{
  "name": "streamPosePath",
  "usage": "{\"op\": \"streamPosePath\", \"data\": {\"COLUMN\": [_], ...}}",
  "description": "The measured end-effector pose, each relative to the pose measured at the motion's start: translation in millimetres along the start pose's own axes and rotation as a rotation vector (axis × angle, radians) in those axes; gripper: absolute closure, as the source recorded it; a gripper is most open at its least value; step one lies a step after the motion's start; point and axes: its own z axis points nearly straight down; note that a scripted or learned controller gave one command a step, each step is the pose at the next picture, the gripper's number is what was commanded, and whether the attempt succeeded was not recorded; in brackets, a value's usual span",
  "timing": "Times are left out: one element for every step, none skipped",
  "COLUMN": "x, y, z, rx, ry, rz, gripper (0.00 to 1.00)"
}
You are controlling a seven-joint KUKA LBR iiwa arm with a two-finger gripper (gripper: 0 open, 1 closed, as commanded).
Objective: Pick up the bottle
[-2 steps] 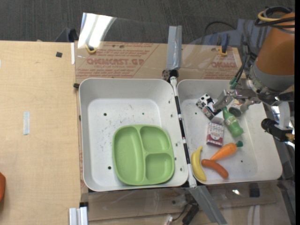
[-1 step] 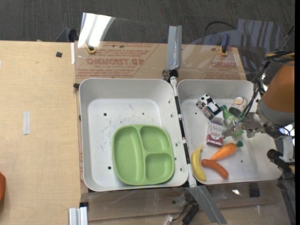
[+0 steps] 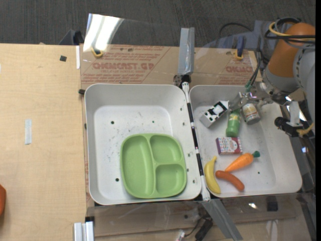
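Observation:
The green bottle lies in the right bin, near its back middle, with its lighter cap end pointing to the back. My gripper hangs over the back of the right bin, just behind and slightly right of the bottle. A small brown and silver can sits right under the gripper, beside the bottle's cap. The grey arm with its orange band comes in from the upper right.
A black-and-white carton lies left of the bottle. In front of it are a pink box, a carrot, a red sausage and a banana. The left bin holds a green divided plate.

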Motion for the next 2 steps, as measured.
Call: {"op": "streamPosePath", "data": {"x": [0, 88], "y": [0, -14], "z": [-9, -147], "rx": [-0.001, 0.001], "ry": [-0.002, 0.000], "rz": [-0.003, 0.039], "gripper": [1.00, 1.00]}}
